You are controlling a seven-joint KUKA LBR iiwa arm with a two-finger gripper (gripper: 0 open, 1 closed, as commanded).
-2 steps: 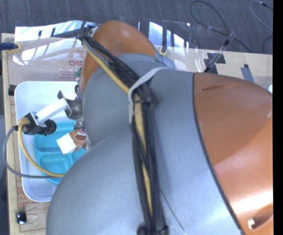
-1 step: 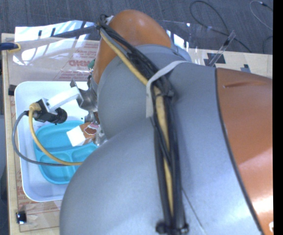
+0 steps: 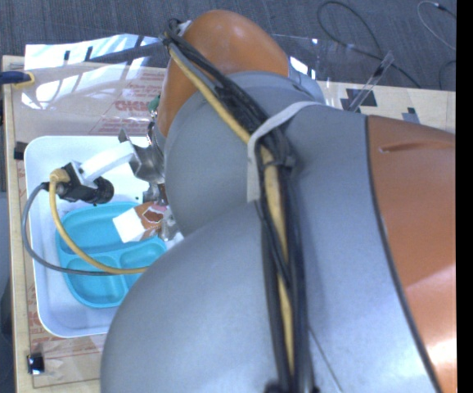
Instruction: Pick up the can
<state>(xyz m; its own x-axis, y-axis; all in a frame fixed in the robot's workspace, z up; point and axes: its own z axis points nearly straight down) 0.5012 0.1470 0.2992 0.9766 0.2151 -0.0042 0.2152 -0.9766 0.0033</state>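
My grey arm with its orange band covers most of the camera view and reaches down into the left white bin. The gripper hangs low at the bin's right side, largely hidden under the wrist. Just beneath it shows a small reddish-brown piece, possibly the can, with most of it covered by the arm. A white patch lies right beside it, on the edge of a blue tray.
A blue divided tray lies in the left bin. A yellow hose with a black fitting loops over the tray. The arm hides the right bin. Clear plastic sheeting lies behind the bin.
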